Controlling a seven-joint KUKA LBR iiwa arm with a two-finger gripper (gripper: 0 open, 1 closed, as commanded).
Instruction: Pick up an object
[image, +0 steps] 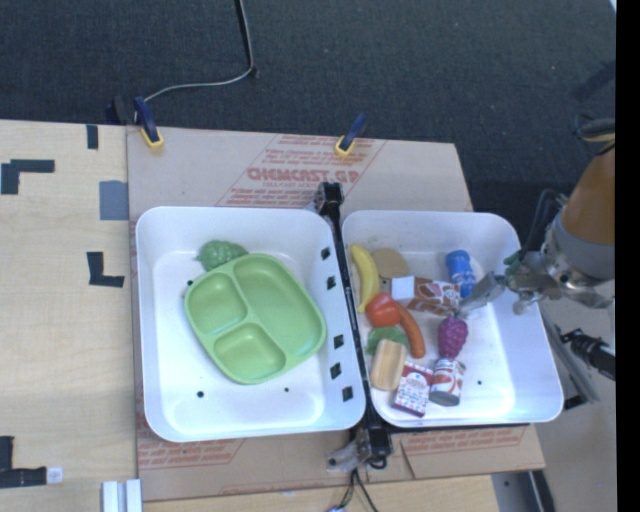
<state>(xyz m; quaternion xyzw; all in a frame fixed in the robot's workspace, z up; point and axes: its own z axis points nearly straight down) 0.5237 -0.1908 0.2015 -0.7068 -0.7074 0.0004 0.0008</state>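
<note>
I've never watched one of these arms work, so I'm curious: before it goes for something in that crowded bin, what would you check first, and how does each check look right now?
1. Gripper sits over the right bin: ok.
2. Nothing already caught between its fingers: cannot tell, too blurred.
3. A target lies close by: ok, the purple grapes and blue can are nearest.
4. Target stands free of its neighbours: not ok, the grapes lie close beside the orange carrot and a small can.
5. Left bin out of the way: ok, the green tray lies well apart.
</note>
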